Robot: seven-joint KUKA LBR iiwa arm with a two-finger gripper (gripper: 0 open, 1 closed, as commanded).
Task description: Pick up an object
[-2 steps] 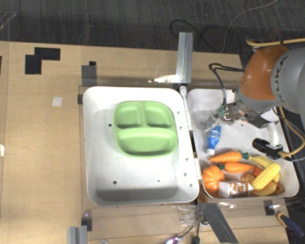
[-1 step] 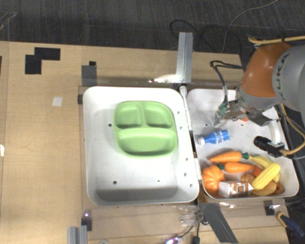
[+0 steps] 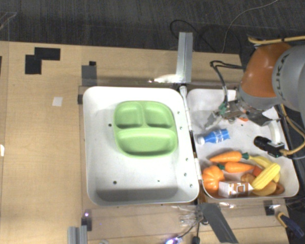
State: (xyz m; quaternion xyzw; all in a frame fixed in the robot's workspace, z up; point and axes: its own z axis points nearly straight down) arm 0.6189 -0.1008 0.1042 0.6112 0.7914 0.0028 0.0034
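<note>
Camera view from above: the claw [image 3: 215, 117] hangs over the back half of the right bin [image 3: 199, 101], its thin metal fingers [image 3: 212, 120] spread apart with nothing between them. A small blue and white bottle [image 3: 215, 136] lies on its side just in front of the fingertips, near but apart from them, on bare white bin floor.

Toward the front of that bin sits a heap of smooth plastic toy food: two orange carrots [image 3: 233, 161], one above the other, a round ribbed pumpkin [image 3: 212, 176], a knobbly yellow corn cob [image 3: 267, 175] and a white and brown box [image 3: 234, 188] partly buried under them. Where one piece ends and the next begins is hard to make out at the far corner. The grey arm [image 3: 295, 80] is cut off at the right edge.

A glossy green divided plate [image 3: 145, 126], rounded and three-sectioned, lies in the left bin [image 3: 99, 151].
</note>
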